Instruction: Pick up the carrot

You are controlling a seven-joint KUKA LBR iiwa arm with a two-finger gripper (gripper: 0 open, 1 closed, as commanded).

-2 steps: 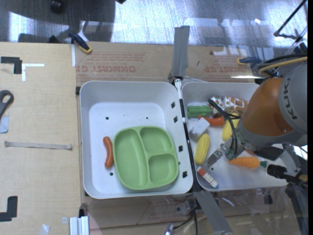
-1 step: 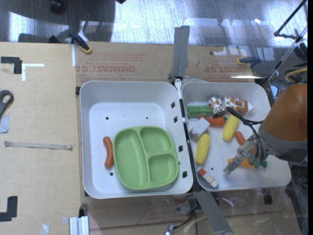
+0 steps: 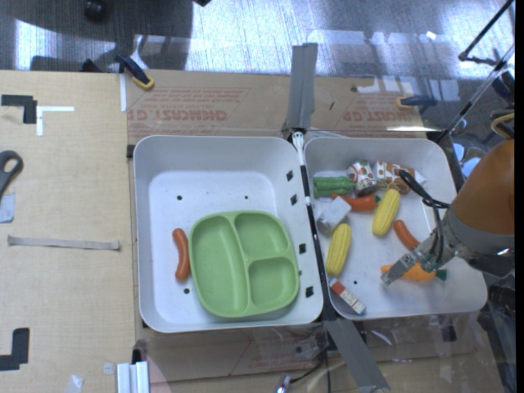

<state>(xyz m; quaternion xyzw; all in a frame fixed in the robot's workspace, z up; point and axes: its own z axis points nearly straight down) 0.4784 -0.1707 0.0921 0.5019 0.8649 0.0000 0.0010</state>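
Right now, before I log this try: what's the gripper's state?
Gripper: low in the right bin, beside an orange piece; open or closed cannot be told.

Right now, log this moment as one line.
task: pick up carrot | gripper: low in right bin, at carrot | lifted: not yet

The arm (image 3: 491, 211) is cut off by the right edge, so little beyond its orange band and wrist shows. The tool (image 3: 409, 267) lies over an orange thing (image 3: 419, 273) in the right bin (image 3: 442, 297), hiding most of it; whether that is the carrot cannot be told. The set of its fingers is too small and dim to read. A patterned packet (image 3: 372, 173) at the far side carries print too fine to make out. The near counter (image 3: 49, 326) runs off the bottom edge.
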